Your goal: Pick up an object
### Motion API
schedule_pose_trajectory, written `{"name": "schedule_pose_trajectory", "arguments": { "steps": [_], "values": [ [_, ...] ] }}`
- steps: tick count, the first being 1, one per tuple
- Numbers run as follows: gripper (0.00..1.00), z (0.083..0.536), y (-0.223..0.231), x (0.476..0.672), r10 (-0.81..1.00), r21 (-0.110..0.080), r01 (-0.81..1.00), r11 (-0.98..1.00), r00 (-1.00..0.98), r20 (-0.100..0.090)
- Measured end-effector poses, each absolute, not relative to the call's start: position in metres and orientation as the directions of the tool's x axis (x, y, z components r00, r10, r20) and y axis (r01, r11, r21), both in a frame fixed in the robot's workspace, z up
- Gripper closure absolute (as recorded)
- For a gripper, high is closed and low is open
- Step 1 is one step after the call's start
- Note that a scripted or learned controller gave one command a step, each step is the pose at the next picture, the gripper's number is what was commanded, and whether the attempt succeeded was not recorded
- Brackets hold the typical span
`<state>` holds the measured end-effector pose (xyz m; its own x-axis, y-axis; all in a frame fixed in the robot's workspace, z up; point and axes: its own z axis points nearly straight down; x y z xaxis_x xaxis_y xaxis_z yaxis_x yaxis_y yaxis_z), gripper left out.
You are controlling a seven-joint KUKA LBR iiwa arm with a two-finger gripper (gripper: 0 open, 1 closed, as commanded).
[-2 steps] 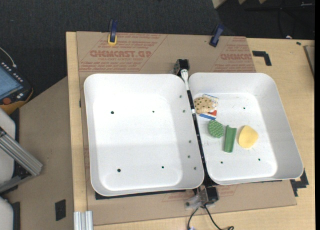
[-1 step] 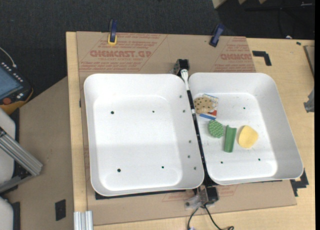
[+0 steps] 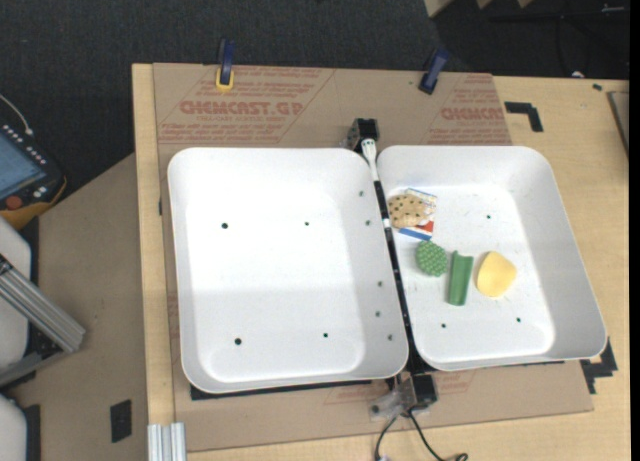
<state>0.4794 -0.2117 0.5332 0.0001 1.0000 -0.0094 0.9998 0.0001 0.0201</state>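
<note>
Two white bins sit side by side; right bin holds a yellow object, green stick, green ball (touching) and cracker packet; jaws' state untellable; target the less crowded yellow object

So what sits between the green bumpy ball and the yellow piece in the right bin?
A green stick lies between the green bumpy ball and the yellow piece, touching or nearly touching both, as the camera view shows.
</note>
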Motion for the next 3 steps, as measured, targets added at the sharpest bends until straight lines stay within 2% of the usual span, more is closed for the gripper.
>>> {"name": "schedule_pose_trajectory", "arguments": {
  "steps": [1,2,3],
  "values": [
    [1.00,0.488,-0.182,0.479,1.000,-0.004,1.000,0.003,-0.003,0.002],
    [1.00,0.326,-0.176,0.502,1.000,-0.016,1.000,0.000,0.000,0.005],
    [1.00,0.546,-0.181,0.479,1.000,0.022,1.000,0.000,0.000,-0.008]
  ]
}}
